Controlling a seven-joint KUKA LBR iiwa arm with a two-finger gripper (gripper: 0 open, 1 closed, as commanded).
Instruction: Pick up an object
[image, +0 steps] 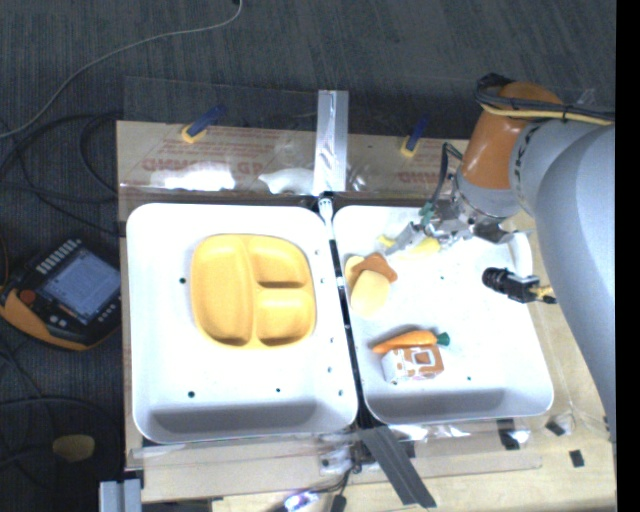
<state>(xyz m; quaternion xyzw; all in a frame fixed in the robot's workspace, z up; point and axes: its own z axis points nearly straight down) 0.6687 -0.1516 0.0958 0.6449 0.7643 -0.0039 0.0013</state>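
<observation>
Reaching in over the right bin (540, 395), the KUKA arm's gripper (432, 222) hangs at the bin's far end, and from this slanted overhead view one cannot tell whether its parts are spread or closed, nor whether anything sits between them. Just beside it, toward the bins' shared wall, lies a small yellow piece (392, 241); a little farther that way rests a tan-and-yellow object (368, 279). Well apart, toward the near rim, sit an orange carrot toy (410, 340) and, touching it, a white-and-orange box (414, 364). A clean pick probably calls for centring squarely over one piece, away from the wall. The yellow divided tray (254, 290) lies in the left bin (150, 330) on the worktop (140, 140).
</observation>
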